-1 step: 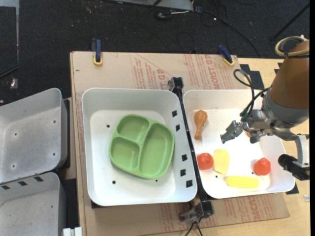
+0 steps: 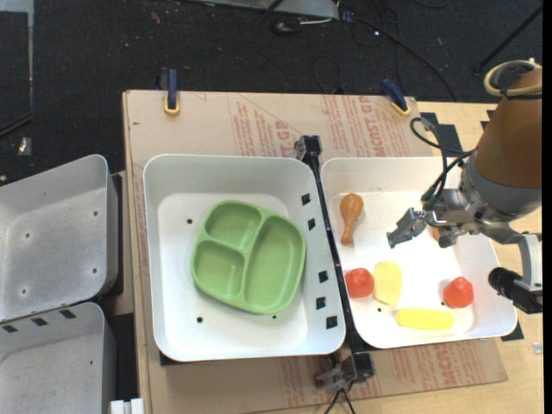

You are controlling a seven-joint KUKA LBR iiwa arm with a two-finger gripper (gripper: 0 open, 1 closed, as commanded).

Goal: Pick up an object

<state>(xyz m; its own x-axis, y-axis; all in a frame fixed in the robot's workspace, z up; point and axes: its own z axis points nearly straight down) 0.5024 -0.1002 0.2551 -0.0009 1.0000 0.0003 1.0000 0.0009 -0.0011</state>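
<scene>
Five items lie in right bin (image 2: 492, 270). End effector (image 2: 407, 228), grip state unclear, hovers mid-bin; drumstick (image 2: 349, 216) nearest, best approached squarely across its shaft.

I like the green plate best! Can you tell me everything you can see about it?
The green divided plate looks like smooth light-green plastic with rounded corners and a raised rim. Ridges split it into three compartments: two smaller ones on the camera view's left side and one long one on its right. It lies flat, right way up, turned at a slant, on the floor of the left white bin, away from the bin's walls. Nothing lies in its compartments, and only the bin floor touches it.
</scene>
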